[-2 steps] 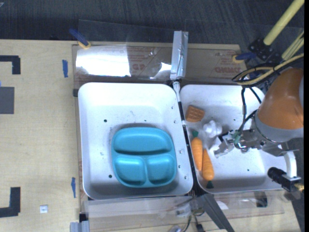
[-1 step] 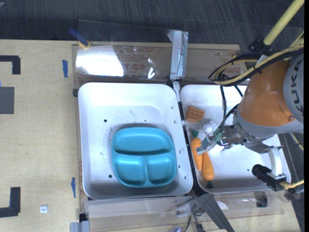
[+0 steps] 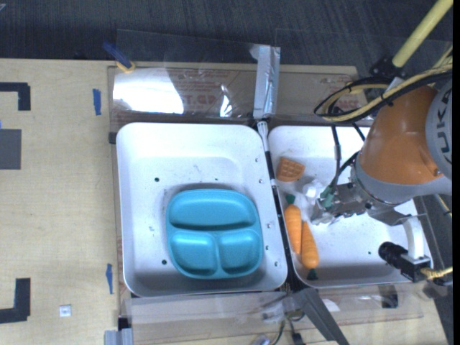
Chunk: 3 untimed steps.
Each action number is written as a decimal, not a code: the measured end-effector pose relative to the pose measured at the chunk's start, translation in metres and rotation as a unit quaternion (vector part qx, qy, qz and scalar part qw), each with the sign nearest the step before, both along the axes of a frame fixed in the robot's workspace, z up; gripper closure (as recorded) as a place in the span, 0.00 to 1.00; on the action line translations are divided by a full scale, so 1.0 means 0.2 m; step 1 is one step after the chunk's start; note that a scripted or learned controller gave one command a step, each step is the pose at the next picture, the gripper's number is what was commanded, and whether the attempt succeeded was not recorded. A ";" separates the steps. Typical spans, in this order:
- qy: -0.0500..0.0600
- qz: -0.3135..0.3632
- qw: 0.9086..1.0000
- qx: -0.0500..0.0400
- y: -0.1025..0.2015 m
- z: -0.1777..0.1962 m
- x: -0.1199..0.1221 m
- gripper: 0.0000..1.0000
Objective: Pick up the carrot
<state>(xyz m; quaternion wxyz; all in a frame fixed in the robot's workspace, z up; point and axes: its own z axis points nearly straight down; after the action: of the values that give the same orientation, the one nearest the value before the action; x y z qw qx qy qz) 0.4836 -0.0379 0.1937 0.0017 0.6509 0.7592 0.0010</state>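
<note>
The arm (image 3: 402,139), grey with its orange band, rises closest to the camera and reaches in from the right over the right-hand bin (image 3: 374,264). Its pincer (image 3: 325,205) hangs low above that bin's middle; whether it is open or closed I cannot tell, since the wrist and cables blur it. The carrot (image 3: 300,237) lies in the same bin, against the left wall, running from far to near with its near end pointing slightly right. It sits just left of and nearer than the pincer, apart from it. A small tan waffle-like piece (image 3: 290,168) lies farther back, and a green-and-white bit (image 3: 307,191) between it and the carrot. The left bin (image 3: 144,149) holds a blue divided tray (image 3: 214,230).

To grasp well, the pincer should probably shift left and nearer, centre over the carrot's middle, and close across its width, staying clear of the bin wall.
</note>
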 end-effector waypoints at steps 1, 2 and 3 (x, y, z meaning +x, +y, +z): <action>0.000 0.000 1.000 0.000 0.00 0.00 0.00 0.00; 0.003 0.184 0.983 0.000 -0.02 -0.05 -0.02 0.00; 0.001 0.270 0.963 -0.001 -0.13 -0.05 0.03 0.00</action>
<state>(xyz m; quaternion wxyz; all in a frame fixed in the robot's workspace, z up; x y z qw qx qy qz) 0.4900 -0.0638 0.1844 0.0015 0.4215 0.9068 0.0004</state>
